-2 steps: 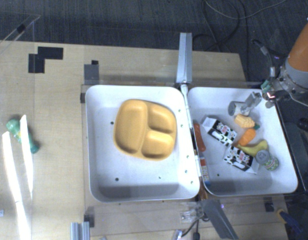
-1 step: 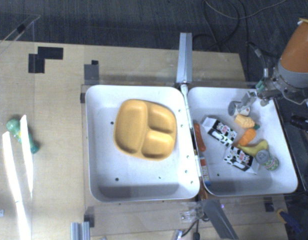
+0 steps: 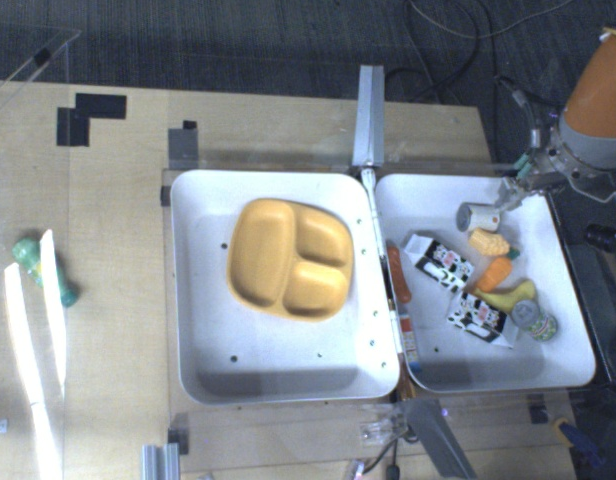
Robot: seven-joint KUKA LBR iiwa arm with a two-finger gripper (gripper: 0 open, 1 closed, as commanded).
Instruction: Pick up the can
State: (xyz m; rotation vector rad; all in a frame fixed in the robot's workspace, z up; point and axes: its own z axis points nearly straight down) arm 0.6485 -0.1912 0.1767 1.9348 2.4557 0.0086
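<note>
A grey KUKA arm (image 3: 600, 118) with an orange band is reaching in from the right over the far right corner of the right-hand bin (image 3: 563, 363), its end effector (image 3: 515, 190) hanging just beside a small grey can (image 3: 478, 215) that is lying on its side on the bin floor. Whether the end effector is open or closed cannot be told from this angle, and the can is not visibly between its tips. Just near of the can, a yellow corn cob (image 3: 488, 242) is sitting beside an orange carrot (image 3: 496, 272) and a yellow-green banana (image 3: 512, 294). Two black-and-white patterned cartons (image 3: 440, 262) are lying to the left and near side of the fruit, and what appears to be a second, upright can with a green label (image 3: 532, 318) is standing near the right wall. A red marker (image 3: 397, 276) is lying along the left wall of this bin. In the left-hand bin (image 3: 193, 363), a yellow three-compartment tray (image 3: 288, 258) is resting upside down. On the desk (image 3: 98, 368) at the far left, a green object (image 3: 28, 253) is sitting beside clear plastic strips.
</note>
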